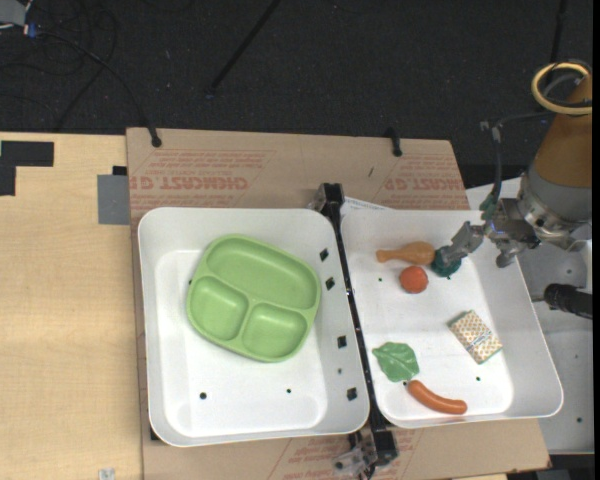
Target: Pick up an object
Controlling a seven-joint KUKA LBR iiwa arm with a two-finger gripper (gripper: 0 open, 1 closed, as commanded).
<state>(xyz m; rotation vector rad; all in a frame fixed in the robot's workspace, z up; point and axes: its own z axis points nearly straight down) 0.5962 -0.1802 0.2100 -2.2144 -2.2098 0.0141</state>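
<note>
Grey arm (560,183) reaching from right, hand (477,246) lowered, fingers spread

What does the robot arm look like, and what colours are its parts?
The arm is grey with an orange band above the wrist, topped by a pale yellowish ring. Its gripper has grey metal fingers ending in a dark teal tip. Thin dark cables run beside the wrist.

light wood tabletop (50,298), printed cardboard sheet (280,173) on it, dark floor (280,48) behind, loose black cables (90,38)
</note>
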